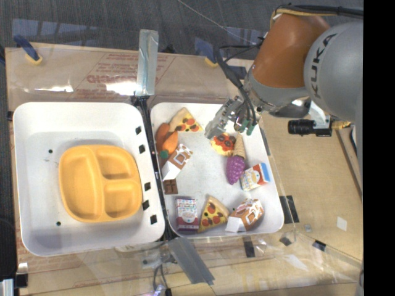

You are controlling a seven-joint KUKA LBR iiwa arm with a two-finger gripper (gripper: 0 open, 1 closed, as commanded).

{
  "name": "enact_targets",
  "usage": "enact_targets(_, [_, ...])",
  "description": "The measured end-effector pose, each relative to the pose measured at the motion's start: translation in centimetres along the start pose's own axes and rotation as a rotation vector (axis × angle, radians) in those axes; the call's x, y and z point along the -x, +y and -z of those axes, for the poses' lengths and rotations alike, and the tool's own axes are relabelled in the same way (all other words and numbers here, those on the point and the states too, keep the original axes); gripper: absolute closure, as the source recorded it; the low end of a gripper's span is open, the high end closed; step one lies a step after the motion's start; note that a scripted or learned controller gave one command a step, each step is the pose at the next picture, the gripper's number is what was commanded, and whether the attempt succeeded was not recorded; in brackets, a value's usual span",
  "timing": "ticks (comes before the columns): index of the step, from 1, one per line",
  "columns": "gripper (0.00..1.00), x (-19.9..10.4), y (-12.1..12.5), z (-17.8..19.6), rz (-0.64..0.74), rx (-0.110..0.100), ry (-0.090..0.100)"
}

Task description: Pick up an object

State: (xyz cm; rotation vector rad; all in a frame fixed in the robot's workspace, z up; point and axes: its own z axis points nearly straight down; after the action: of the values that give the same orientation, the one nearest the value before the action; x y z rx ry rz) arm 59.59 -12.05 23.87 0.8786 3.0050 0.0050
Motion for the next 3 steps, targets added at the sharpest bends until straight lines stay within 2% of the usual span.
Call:
enact_targets(1, [1.00,-2.6,-10.3,-6.7,0.313,-0.006,0.010])
enact_targets(2, [1.00,1.1,-4.3,-7.9,0.200,-0.004,0.009])
enact_targets(3, [1.00,-1.7,1.1,-13.9,0.079,-0.006,0.007])
